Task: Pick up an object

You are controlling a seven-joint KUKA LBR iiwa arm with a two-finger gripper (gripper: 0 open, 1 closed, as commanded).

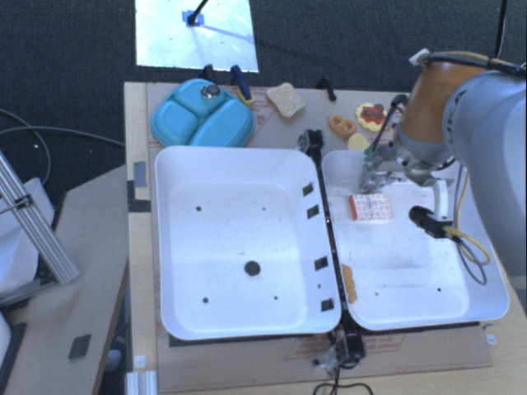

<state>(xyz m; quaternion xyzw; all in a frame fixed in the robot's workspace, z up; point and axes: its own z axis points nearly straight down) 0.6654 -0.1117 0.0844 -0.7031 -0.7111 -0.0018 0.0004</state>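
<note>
Camera view: bench [142, 253] carries two shallow white bins side by side. Grey arm [487, 118] with orange band comes in from the right edge and bends down over the right bin [403, 282]. Left bin [218, 220] holds one small dark round piece [252, 267] near its middle, toward the near edge. Blue divided tray [202, 115] sits on the bench at the far left corner, just behind the left bin. Gripper [370, 184] hangs low in the far left part of the right bin, right over the far edge of a red-and-white box [370, 207]; cannot tell how far open it is, cannot tell if it touches the box, and nothing is seen held. The box lies flat on the bin floor, well apart from the near edge. Toast slice [286, 99] lies on the far edge of the bench, right of the tray. Pizza toy [372, 115], pretzel [342, 125] and yellow piece [357, 142] cluster behind the right bin's far left corner. Small orange piece [349, 283] lies against the right bin's left wall, toward the near edge.
</note>
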